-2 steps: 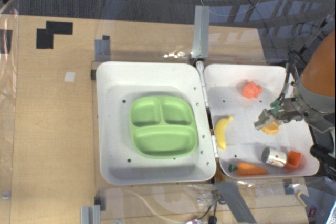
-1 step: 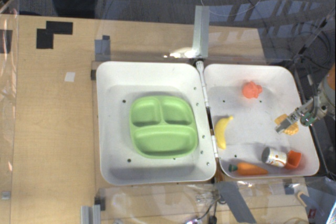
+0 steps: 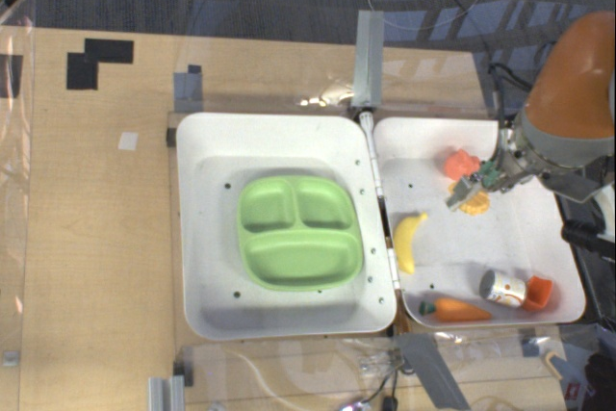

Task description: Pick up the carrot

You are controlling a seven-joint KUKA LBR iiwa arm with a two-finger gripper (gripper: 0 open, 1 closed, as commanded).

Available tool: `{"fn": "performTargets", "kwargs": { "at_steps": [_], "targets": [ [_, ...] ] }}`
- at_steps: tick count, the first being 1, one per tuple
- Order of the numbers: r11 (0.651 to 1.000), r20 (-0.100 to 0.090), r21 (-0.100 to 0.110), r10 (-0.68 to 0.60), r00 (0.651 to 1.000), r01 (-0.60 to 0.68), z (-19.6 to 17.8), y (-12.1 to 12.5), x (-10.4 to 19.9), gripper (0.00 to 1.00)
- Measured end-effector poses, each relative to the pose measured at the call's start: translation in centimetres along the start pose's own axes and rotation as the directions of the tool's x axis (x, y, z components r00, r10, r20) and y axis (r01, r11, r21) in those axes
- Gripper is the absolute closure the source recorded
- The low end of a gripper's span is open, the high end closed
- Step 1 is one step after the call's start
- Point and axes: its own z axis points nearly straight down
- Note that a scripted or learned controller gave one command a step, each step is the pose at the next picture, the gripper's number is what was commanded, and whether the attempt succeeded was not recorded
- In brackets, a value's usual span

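From above, the wooden counter [image 3: 96, 236] carries two shallow white bins side by side. The left bin [image 3: 207, 149] holds one green plate [image 3: 300, 231] with three compartments.

The right bin [image 3: 539, 236] holds five loose items. One carrot [image 3: 460, 310], orange with a green stub at its left end, lies flat along the near wall of that bin, at its front left corner. Just to its right lies one small silver can [image 3: 502, 288] on its side, touching one orange cup [image 3: 539, 293] beyond it. One yellow banana [image 3: 408, 241] lies near the bin's left wall, between the carrot and the far end. One pink-orange toy [image 3: 461, 164] sits toward the far side, and a small yellow piece [image 3: 474, 204] lies just below it.

The arm, with its orange band, reaches in from the right. Its hand [image 3: 474, 190] hangs over the far part of the right bin, just beside the pink-orange toy and above the yellow piece, well apart from the carrot. Whether the hand is open or closed cannot be told here. The banana and the can lie between the hand and the carrot.
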Motion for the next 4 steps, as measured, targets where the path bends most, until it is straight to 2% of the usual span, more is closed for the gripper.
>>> {"fn": "performTargets", "kwargs": {
  "at_steps": [2, 3, 4],
  "targets": [
    [1.000, 0.001, -0.002, -0.011, 1.000, 0.011, -1.7, 0.5, 0.0, 1.00],
    [0.991, -0.001, 0.001, 0.132, 0.991, -0.132, 1.3, -2.3, 3.4, 1.00],
    [0.999, 0.001, -0.001, 0.032, 0.999, -0.032, 1.7, -7.2, -6.8, 1.00]
  ]
}}
